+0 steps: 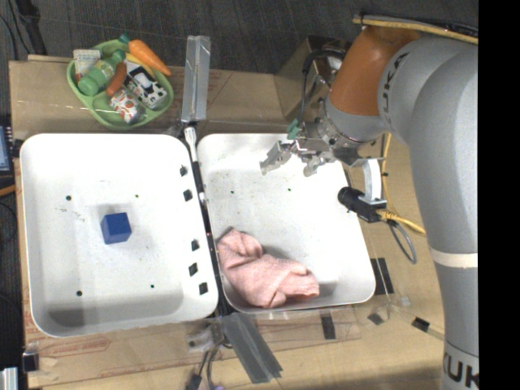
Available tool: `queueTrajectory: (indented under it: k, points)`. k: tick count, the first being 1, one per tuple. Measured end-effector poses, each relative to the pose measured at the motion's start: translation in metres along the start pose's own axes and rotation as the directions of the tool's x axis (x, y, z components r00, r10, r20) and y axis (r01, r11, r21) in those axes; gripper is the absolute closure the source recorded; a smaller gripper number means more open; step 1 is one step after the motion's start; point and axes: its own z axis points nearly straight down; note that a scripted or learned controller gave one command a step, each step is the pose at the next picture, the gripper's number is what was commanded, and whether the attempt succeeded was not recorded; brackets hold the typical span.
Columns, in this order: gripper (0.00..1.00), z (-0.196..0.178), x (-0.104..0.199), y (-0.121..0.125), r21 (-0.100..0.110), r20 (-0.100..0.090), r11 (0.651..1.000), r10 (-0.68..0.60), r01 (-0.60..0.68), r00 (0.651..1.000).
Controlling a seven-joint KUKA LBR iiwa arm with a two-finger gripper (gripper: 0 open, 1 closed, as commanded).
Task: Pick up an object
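A pink crumpled cloth (pixel 264 272) lies at the near edge of the right bin (pixel 244 201). A small blue cube (pixel 116 227) sits in the middle of the left bin (pixel 49 218). My gripper (pixel 290 158) hangs over the far part of the right bin, its two metal fingers spread apart with nothing between them. It is well away from the cloth, up and to the right of it, and far from the cube.
A green bowl (pixel 97 112) with toy food, a carrot among it, stands behind the left bin. A metal divider (pixel 195 88) runs between the bins. The big grey arm (pixel 431 136) fills the right side.
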Motion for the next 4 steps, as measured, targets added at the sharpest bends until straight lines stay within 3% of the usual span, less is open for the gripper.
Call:
queueTrajectory:
  k: [1, 2, 3, 4]
  points:
    - [0.0, 0.046, 0.004, -0.062, -0.001, 0.0, 0.999, -0.044, 0.044, 0.999]
    - [0.0, 0.056, 0.04, -0.121, -0.001, 0.0, 0.997, -0.077, 0.077, 0.997]
    - [0.0, 0.108, 0.049, -0.11, -0.002, 0.0, 0.996, -0.087, 0.087, 0.996]
    - [1.0, 0.099, 0.049, -0.109, 0.0, 0.0, 0.996, -0.094, 0.094, 0.996]
